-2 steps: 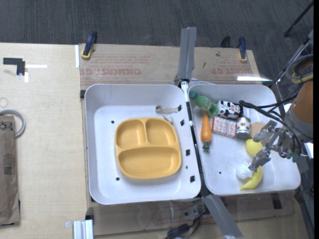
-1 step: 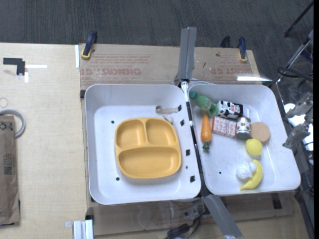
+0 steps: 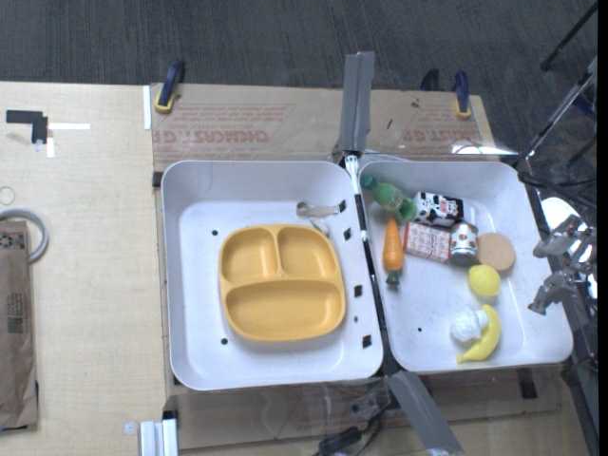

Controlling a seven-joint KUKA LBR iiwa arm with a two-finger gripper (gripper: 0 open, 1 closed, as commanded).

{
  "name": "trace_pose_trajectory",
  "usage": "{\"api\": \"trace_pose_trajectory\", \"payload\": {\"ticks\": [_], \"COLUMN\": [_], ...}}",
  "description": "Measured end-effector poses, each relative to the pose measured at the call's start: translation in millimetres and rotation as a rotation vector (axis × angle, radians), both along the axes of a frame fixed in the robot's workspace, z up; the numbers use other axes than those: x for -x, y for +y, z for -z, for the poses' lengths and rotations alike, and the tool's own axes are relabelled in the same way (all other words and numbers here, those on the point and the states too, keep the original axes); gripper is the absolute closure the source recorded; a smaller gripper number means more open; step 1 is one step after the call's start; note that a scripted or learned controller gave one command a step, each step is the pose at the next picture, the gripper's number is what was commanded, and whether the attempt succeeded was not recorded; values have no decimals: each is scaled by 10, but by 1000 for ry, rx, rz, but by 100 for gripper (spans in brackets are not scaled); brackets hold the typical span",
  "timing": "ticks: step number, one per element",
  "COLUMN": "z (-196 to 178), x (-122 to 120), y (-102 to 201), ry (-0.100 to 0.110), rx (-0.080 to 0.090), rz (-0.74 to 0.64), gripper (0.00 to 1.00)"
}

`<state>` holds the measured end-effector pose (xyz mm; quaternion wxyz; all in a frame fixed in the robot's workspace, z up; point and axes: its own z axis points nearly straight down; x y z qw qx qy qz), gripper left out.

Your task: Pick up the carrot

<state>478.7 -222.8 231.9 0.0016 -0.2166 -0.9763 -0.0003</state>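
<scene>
The carrot (image 3: 392,245) is orange with a dark green stub at its lower end. It lies lengthwise near the left wall of the right bin (image 3: 532,354), just below a green item (image 3: 388,196). My gripper (image 3: 557,274) shows as grey metal parts at the right bin's right rim, far to the right of the carrot and apart from every object.
The right bin also holds a cow-print carton (image 3: 439,207), a red and white box (image 3: 428,242), a small can (image 3: 464,240), a tan disc (image 3: 496,252), a lemon (image 3: 484,280), a banana (image 3: 482,338) and a white lump (image 3: 465,324). A yellow divided plate (image 3: 282,281) lies in the left bin (image 3: 185,350).
</scene>
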Motion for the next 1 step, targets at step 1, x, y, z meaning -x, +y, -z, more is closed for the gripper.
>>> {"api": "trace_pose_trajectory", "payload": {"ticks": [1], "z": [1070], "x": [7], "y": [14], "ry": [0], "rx": [-3], "rz": [-321], "gripper": [0]}}
